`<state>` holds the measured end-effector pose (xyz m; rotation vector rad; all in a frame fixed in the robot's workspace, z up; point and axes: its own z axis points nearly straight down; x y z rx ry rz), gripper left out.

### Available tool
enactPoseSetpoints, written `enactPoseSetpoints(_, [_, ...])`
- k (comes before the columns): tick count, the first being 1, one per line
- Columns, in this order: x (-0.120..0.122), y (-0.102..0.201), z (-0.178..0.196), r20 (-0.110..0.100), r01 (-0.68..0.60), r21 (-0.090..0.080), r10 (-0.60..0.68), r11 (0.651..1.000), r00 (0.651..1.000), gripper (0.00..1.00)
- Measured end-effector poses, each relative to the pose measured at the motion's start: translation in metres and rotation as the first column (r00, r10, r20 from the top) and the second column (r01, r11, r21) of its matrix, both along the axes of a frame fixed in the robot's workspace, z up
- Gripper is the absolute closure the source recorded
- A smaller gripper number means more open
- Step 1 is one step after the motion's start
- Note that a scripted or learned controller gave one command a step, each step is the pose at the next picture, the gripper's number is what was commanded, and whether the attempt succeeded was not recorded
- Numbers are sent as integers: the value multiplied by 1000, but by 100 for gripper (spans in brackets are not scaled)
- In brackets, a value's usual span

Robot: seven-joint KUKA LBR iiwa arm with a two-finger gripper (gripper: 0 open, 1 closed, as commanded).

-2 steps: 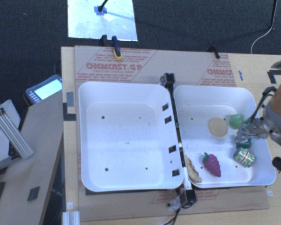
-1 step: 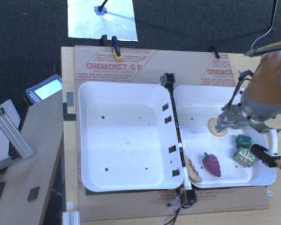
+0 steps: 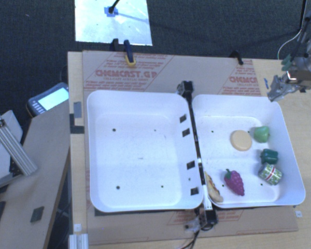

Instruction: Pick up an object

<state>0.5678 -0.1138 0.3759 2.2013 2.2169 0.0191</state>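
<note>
Pincer state unclear, above right bin's far corner, well apart from grapes.

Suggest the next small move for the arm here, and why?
Probably bring the gripper in over the right bin and down toward the tan disc. The gripper sits high, outside the bin's far right corner, over none of the objects. The disc lies flat with bare floor to its left, while the green items crowd the right wall.

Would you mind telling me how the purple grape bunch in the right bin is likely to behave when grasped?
The purple grape bunch looks like a moulded toy, so probably stiff and light. Its bumpy surface may let it slip or twist. Lying flat, it seems unlikely to roll.
</note>
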Motion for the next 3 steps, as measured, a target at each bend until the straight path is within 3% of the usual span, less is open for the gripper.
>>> enactPoseSetpoints(1, [-84,3,-29,-23,8,5,-8,1000,1000,100])
enactPoseSetpoints(2, [-46,118,2,-14,-8,6,8,1000,1000,100])
enactPoseSetpoints(3, [-56,204,42,-15,-7,7,7,1000,1000,100])
